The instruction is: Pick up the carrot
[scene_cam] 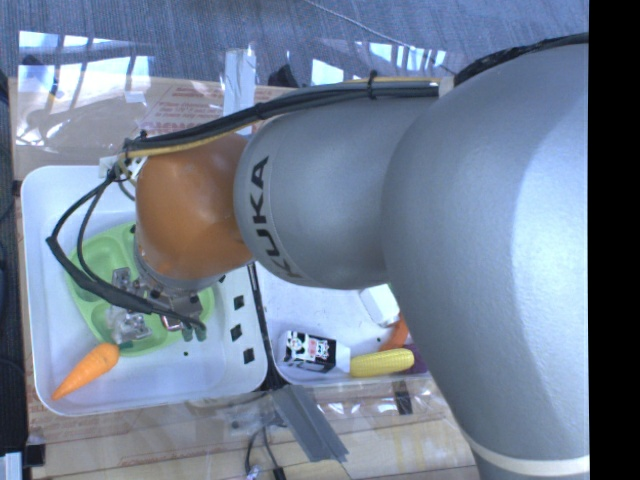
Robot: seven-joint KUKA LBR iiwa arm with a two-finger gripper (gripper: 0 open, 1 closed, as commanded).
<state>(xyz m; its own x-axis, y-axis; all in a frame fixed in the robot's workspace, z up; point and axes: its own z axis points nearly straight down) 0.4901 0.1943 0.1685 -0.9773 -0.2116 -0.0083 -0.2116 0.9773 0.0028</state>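
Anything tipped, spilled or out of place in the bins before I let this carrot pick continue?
Nothing stands out. The carrot lies whole on the left bin's floor near its front corner, beside a green dish. The hand hangs over that dish, not over the carrot. In the right bin, a yellow corn cob and a black-and-white carton lie flat.

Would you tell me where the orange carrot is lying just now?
The orange carrot lies in the left white bin's front-left corner, beside the green plastic dish, just below-left of the gripper.
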